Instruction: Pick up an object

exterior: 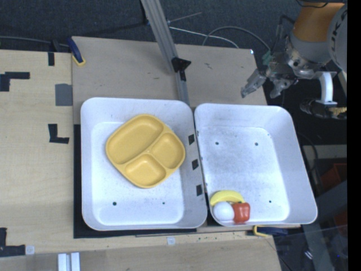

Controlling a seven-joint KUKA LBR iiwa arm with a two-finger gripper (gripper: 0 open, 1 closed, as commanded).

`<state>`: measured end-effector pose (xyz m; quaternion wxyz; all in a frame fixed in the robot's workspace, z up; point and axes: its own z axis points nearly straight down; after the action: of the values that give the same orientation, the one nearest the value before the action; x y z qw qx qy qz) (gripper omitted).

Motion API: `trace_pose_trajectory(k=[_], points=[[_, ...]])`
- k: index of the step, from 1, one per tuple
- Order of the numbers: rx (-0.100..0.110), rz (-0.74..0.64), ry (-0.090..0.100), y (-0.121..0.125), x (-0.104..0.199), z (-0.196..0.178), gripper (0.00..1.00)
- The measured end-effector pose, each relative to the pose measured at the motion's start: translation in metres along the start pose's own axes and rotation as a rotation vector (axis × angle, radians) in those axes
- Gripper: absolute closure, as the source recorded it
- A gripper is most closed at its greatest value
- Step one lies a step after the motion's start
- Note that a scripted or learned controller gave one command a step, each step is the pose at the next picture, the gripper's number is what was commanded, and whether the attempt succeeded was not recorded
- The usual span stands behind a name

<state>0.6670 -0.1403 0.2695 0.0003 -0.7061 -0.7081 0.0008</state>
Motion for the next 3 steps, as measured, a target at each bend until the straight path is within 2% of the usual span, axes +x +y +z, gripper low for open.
trace_pose_trajectory(k=[1,2,3], points=[[0.000,0.000,0.000,0.000,0.000,0.000,0.00],[0.006,0.001,0.000,-0.006,0.001,0.063,0.00],[0.004,0.000,0.000,-0.003,0.006,0.109,0.00]])
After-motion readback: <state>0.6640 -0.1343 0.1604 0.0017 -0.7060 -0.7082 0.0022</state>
